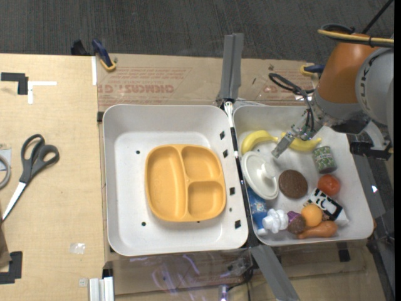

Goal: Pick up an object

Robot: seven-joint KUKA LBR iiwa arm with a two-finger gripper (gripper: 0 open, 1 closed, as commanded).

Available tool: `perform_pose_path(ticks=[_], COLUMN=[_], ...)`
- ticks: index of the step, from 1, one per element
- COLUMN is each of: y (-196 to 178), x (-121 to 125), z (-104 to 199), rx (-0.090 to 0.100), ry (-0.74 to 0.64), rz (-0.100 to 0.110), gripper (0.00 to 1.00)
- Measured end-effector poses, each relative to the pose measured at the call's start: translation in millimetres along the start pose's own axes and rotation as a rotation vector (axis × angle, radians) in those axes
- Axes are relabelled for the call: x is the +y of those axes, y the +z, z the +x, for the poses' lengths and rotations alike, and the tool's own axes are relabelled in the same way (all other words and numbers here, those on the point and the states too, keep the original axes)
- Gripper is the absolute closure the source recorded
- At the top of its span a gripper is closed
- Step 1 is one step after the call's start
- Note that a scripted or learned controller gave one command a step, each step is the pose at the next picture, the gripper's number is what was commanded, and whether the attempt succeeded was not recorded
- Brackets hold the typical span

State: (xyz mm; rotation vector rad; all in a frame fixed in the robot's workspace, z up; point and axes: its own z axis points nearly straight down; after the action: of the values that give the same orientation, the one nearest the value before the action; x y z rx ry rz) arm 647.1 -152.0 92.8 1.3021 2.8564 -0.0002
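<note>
At the upper right of the frame the arm [351,74] reaches down into the right bin [357,168]. Its gripper [283,146] hangs low over the banana [257,140]; whether it is open or closed cannot be told, and nothing is seen held by it.

Below the banana lies a white lid-like dish [260,175], with a brown round cookie [292,184] just to its right. A green can [324,158], a tomato [329,184], an orange [311,215] and a carrot [321,231] sit along the bin's right and lower side.

The left bin [119,187] holds a yellow divided plate [186,182]. Scissors [28,168] lie on the counter [50,231] at far left.
</note>
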Motion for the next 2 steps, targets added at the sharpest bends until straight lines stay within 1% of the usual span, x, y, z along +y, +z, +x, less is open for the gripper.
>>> perform_pose_path(ticks=[1, 2], y=[0.0, 0.1], x=[39.5, -23.1], z=[34.1, 1.9], rx=[0.0, 0.0], ry=[0.24, 0.319], rz=[0.0, 0.001], gripper=[0.0, 0.0])
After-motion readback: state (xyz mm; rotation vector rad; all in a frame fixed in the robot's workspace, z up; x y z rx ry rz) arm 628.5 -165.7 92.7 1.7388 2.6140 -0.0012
